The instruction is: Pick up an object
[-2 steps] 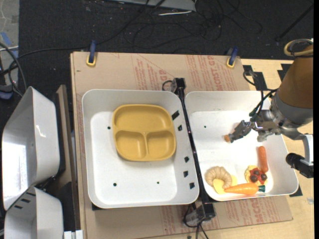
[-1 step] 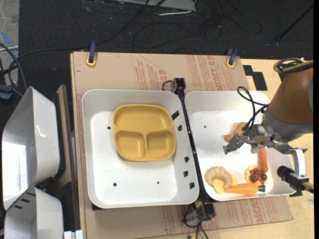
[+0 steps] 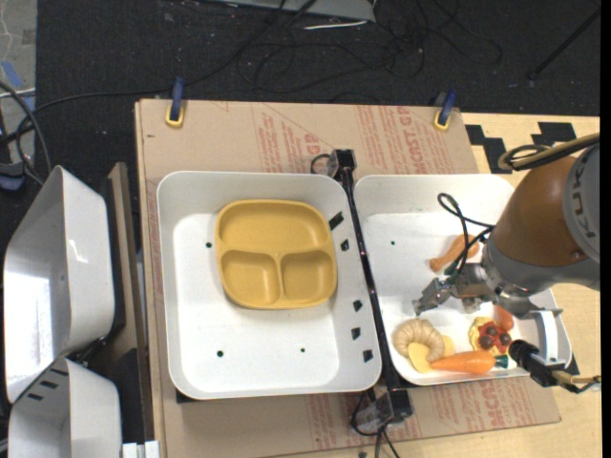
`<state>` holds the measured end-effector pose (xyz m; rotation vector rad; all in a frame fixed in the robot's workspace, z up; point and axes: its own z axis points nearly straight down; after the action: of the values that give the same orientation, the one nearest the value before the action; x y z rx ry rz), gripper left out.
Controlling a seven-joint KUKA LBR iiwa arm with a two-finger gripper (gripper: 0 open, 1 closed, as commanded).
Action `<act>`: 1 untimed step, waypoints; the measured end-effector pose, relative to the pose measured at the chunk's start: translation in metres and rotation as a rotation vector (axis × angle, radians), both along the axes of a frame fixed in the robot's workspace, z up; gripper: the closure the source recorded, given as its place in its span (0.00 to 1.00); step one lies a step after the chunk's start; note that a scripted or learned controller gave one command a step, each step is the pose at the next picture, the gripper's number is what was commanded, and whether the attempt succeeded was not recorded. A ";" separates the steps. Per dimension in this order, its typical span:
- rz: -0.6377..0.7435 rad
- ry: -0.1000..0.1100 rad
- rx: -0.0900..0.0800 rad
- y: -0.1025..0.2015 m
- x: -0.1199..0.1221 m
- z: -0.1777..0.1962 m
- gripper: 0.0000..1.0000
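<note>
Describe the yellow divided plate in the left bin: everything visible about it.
The yellow divided plate, seemingly matte plastic, is a rounded rectangle with three compartments: one wide one across the far side, two smaller ones nearer the camera. It lies flat and upright on the floor of the left white bin, toward its far half, with nothing in it and nothing touching it.

A bulky arm [image 3: 549,232], orange-brown band over a grey wrist, ends in a small dark metal gripper [image 3: 430,299]. A black cable [image 3: 460,219] loops just above the gripper.
</note>
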<state>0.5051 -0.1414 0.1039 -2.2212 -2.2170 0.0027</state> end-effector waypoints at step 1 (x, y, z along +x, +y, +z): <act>0.001 -0.002 -0.001 0.000 0.000 -0.012 0.00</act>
<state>0.5049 -0.1410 0.0918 -2.2218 -2.2189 0.0013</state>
